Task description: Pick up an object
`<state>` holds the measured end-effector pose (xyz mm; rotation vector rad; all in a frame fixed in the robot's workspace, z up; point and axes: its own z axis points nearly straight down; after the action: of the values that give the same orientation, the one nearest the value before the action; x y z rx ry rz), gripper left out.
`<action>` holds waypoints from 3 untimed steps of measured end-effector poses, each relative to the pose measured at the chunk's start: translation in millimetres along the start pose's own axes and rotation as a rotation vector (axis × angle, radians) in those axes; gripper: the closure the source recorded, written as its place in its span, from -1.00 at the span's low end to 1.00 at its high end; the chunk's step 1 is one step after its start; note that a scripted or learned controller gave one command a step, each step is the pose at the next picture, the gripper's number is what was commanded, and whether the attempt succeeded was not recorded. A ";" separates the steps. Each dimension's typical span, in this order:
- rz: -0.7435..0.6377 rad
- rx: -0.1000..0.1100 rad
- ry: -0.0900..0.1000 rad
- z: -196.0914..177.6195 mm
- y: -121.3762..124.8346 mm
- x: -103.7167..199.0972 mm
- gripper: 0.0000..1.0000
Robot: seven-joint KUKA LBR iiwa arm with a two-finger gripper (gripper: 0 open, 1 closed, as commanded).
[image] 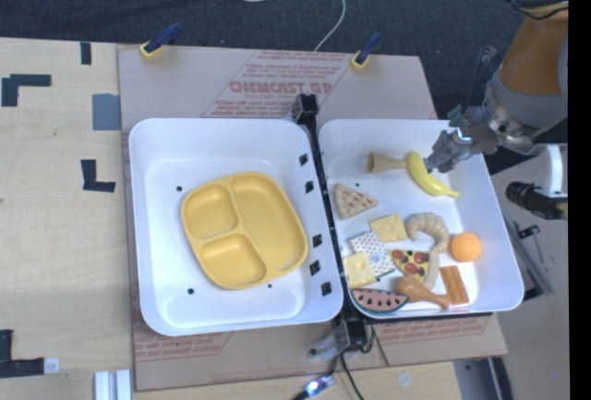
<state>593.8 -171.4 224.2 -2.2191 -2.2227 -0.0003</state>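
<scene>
A: Yellow banana (430, 178) in the right bin (503, 246), near its far right side, and the gripper (443, 153) sits just above its upper end. I'd judge this is the approach step, with the banana as the likely target.

B: Is it holding anything?

A: Nothing shows between the fingers. Whether they stand apart or together I cannot tell; the gripper is dark and small at this slant.

B: How is the arm posed?

A: It reaches in from the right, over the bin's right wall. The orange band (536, 52) is high at the edge, the grey wrist below it, and the gripper points down and left toward the banana.

B: What does the next move call for?

A: A short drop, I think, with the fingers straddling the banana across its narrow width. It curves, so a grip near the middle seems safer than one at the tip.

B: Anything in the way?

A: A tan cone-like piece (386, 163) lies just left of the banana. The shrimp (428, 227) and the orange (465, 247) are nearer the front, apart from it. The left bin (152, 149) holds a yellow tray (244, 228), well apart from all this.
</scene>
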 end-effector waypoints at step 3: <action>-0.004 0.002 0.000 12.8 -0.4 166.4 1.00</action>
<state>593.1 -5.0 211.5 -2.2131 -2.2263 0.0021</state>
